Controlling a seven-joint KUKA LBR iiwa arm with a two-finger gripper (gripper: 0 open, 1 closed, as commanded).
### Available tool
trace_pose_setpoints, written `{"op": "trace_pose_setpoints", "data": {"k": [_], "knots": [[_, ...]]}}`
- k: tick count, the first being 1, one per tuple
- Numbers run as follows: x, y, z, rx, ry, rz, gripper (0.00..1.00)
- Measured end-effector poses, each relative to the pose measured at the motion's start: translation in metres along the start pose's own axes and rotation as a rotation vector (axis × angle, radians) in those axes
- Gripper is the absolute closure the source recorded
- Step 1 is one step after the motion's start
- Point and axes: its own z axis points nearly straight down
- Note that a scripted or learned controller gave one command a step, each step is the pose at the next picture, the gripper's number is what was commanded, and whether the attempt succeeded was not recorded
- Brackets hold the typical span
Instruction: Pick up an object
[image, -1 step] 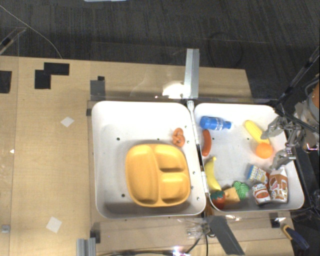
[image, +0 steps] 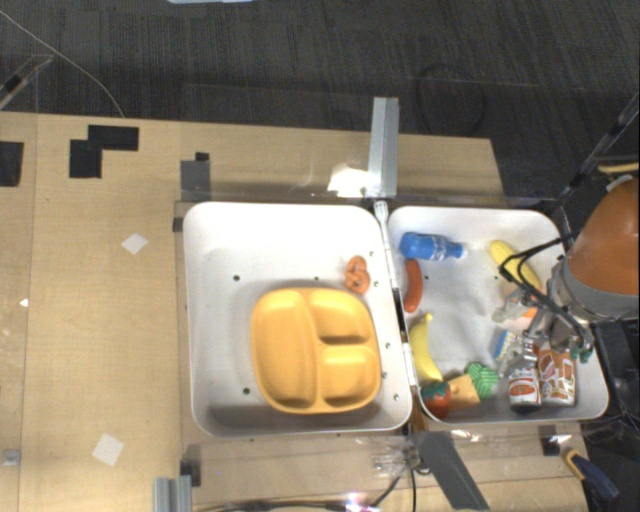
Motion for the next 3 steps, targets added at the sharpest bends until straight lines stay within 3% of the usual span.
{"op": "trace_pose_setpoints", "data": {"k": [1,2,3], "knots": [[-0.070,-0.013,0.027,0.000,-0.010,0.369,0.00],[-0.141,-0.002,0.028,0.012,0.032,0.649,0.00],[-0.106,0.059,0.028,-0.004,-0.007,0.917,0.00]]}}
